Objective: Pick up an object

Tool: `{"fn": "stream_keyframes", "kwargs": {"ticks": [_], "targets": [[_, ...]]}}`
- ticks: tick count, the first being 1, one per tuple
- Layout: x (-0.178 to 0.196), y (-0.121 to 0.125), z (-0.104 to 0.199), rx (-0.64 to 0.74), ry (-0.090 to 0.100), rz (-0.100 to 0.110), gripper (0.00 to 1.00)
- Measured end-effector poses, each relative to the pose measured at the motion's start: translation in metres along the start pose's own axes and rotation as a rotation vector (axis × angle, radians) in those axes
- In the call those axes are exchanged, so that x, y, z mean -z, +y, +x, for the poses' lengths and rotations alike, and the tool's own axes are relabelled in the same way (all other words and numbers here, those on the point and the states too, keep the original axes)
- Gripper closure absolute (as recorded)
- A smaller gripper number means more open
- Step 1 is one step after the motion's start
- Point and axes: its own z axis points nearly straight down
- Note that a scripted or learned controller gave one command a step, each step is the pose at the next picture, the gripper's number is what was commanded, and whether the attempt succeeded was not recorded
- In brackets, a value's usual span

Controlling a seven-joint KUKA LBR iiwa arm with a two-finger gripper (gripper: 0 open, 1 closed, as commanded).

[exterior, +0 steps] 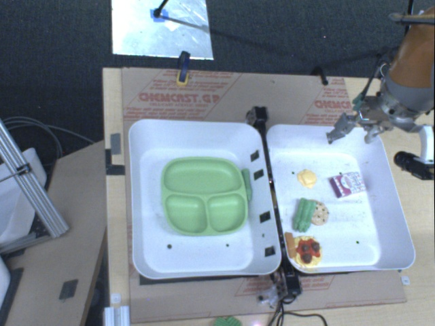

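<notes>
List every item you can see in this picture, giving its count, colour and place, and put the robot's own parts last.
Bins: 2, white, side by side on the bench.
Divided tray: 1, green, left bin.
Small yellow piece: 1, yellow, right bin.
Packet: 1, purple and white, right bin.
Green toy: 1, green, right bin centre.
Cookie: 1, tan, beside green toy.
Red-topped toy: 1, yellow and red, right bin's near-left corner.
Gripper: 1, grey, open above right bin's far edge.

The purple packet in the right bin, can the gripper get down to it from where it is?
Probably yes. The purple packet lies flat and apart from the other items, and the open gripper hangs over the same bin's far edge with nothing between them.
</notes>
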Motion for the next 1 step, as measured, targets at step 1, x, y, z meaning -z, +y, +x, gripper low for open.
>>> {"fn": "stream_keyframes", "kwargs": {"ticks": [1], "targets": [[-0.0320, -0.0546, 0.0512, 0.002, 0.002, 0.004, 0.00]]}}
